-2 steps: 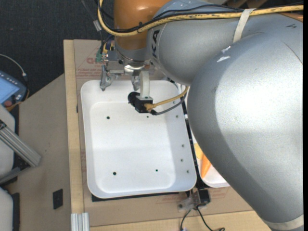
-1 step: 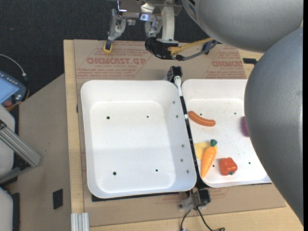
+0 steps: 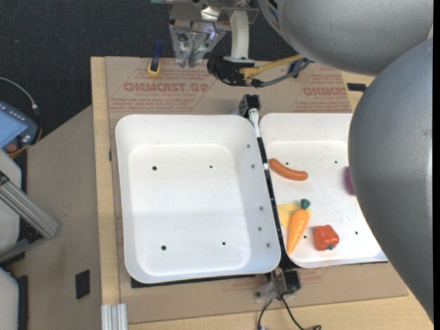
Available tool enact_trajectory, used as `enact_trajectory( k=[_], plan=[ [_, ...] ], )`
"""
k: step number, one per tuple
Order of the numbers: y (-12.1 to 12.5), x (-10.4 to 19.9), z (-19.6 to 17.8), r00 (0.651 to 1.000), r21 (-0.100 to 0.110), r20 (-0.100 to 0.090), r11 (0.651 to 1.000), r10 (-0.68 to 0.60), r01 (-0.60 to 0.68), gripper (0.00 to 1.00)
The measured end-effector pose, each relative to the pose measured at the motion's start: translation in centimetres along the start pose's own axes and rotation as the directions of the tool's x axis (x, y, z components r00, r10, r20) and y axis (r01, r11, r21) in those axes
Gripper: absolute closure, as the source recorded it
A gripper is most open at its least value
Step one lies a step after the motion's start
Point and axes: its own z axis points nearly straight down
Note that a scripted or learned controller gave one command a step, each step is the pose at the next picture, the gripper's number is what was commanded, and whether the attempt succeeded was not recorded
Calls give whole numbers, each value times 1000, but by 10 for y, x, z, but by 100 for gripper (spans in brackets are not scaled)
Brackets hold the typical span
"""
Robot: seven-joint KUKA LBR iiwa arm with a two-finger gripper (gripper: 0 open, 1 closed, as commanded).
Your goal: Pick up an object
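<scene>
Though crowded right, left bin wide open

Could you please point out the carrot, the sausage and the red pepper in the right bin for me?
carrot (image 3: 297, 228), camera view, middle of its orange body.
sausage (image 3: 288, 170), camera view, middle of its length.
red pepper (image 3: 326, 237), camera view, centre of its red flesh.

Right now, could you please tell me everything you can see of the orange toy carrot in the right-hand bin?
The orange toy carrot looks like smooth plastic, tapered, with a small dark green top. It lies flat on the floor of the right white bin, near its left wall, the green end pointing away from the camera and the tip toward the bin's near edge. It lies against a yellow piece on its left.
</scene>
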Motion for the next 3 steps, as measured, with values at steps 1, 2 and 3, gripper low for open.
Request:
enact_trajectory(
  k=[1,2,3],
  plan=[
    [-2,-1,90,1000,15,4,1000,3,-3,100],
    [-1,-1,84,1000,6,1,1000,2,-2,0],
    [-3,-124,211,1000,18,6,1000,14,-14,0]
  ],
)
